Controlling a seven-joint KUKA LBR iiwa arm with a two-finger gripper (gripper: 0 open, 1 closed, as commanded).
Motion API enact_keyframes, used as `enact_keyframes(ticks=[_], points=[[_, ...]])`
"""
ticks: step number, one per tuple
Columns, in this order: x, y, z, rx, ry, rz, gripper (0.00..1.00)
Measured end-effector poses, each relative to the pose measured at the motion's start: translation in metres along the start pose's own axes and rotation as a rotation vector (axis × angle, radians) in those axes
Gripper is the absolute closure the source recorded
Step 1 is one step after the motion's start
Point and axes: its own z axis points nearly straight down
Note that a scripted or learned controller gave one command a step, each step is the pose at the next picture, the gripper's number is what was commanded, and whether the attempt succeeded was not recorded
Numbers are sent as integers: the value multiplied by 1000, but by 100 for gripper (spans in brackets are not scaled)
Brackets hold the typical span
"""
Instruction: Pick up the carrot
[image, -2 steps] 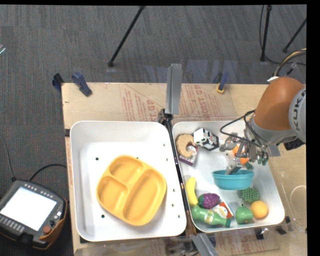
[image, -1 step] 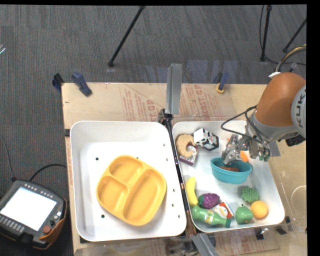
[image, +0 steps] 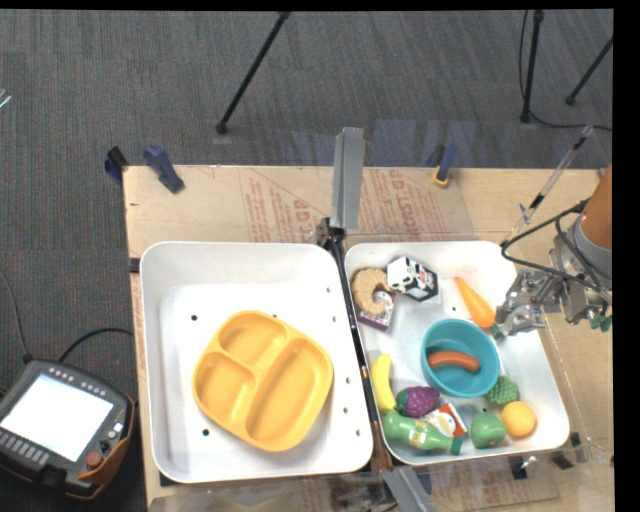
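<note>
Hand (image: 520, 312) hovers at the right bin's (image: 548, 395) three-o'clock edge; its grip state cannot be told. Just beside it, toward nine o'clock, lies the carrot (image: 474, 302). Aligning across the carrot's narrow width before descending should help.

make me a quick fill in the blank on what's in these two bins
1. The yellow divided plate lies in the ____ bin.
2. The sausage lies inside the ____ bowl.
3. The carrot lies between the bowl and the ____.
4. The banana lies by the right bin's ____ wall.

Missing words: left; teal; gripper; left
</note>
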Motion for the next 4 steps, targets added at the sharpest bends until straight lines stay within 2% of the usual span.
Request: enact_keyframes(ticks=[1,2,3,4], points=[[81,55,22,0,19,486,100],[78,-14,-104,2,7,696,100],[-25,3,-55,3,21,712,100],[22,26,-223,-1,-1,749,100]])
